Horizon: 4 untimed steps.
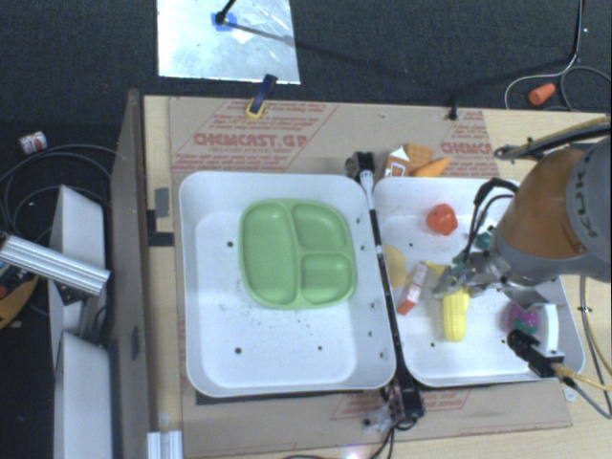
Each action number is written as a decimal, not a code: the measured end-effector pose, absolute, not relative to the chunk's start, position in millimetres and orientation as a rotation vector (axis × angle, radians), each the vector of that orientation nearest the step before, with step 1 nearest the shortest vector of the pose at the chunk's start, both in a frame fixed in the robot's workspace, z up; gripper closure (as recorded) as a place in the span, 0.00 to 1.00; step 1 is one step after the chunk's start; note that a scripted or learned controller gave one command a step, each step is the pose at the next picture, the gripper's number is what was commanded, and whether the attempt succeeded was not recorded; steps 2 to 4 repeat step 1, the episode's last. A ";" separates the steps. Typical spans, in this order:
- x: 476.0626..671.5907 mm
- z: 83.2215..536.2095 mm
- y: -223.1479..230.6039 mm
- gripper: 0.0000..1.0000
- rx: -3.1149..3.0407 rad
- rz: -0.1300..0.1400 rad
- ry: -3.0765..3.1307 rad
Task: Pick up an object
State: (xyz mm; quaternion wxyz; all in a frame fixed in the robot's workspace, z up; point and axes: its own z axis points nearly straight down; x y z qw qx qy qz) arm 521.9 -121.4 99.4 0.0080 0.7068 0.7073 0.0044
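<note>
Camera view: gripper (451,285) low in right bin (497,371), just above yellow corn (454,316); finger state hidden, can't tell. Suggest centring over the cob across its narrow axis, staying off the orange-white tube (413,288) beside it, then closing.

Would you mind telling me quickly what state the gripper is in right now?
Gripper: low in the right bin, just above the yellow corn cob; open, shut or holding cannot be told.
</note>
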 end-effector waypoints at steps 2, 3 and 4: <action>601.4 190.8 -41.5 1.00 2.197 0.020 2.231; 601.4 190.8 -41.5 1.00 2.197 0.020 2.231; 601.4 190.8 -41.5 1.00 2.197 0.020 2.231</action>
